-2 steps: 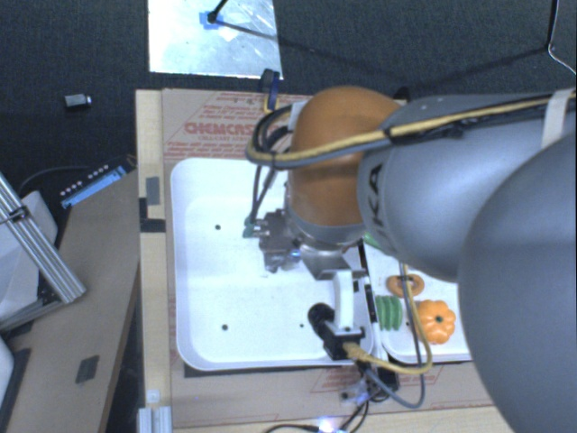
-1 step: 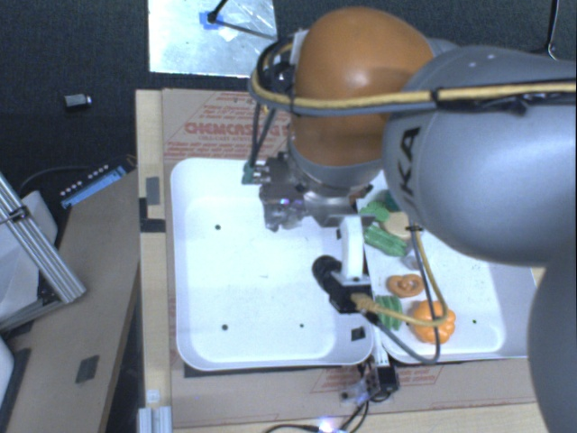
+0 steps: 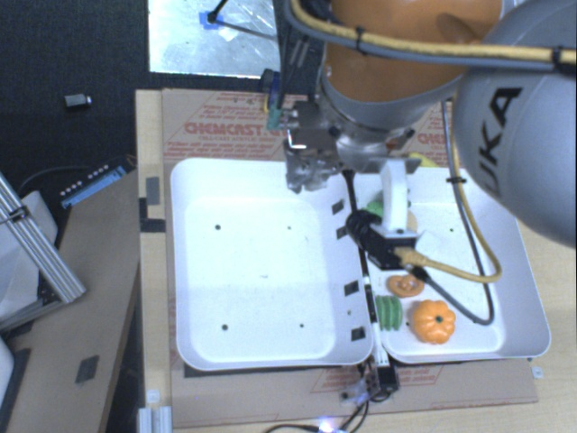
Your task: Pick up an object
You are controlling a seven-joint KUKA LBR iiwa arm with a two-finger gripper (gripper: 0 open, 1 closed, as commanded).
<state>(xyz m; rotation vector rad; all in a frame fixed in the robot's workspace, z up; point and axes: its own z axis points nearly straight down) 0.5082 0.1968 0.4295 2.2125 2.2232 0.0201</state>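
Orange wrist band (image 3: 406,25) looms closest, the arm (image 3: 523,142) coming in from the right. Jaws sit below it at the far rim of the left bin (image 3: 252,269), by the divider; apart or together, cannot tell. Right bin (image 3: 516,296), front corner: orange pumpkin (image 3: 431,321), green piece (image 3: 389,312) just beside it, small brown ring (image 3: 406,285) behind them.

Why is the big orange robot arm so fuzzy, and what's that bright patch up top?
Camera view: the arm is near the lens, so soft; the small pumpkin looks sharper; the patch is glare on a shiny surface.
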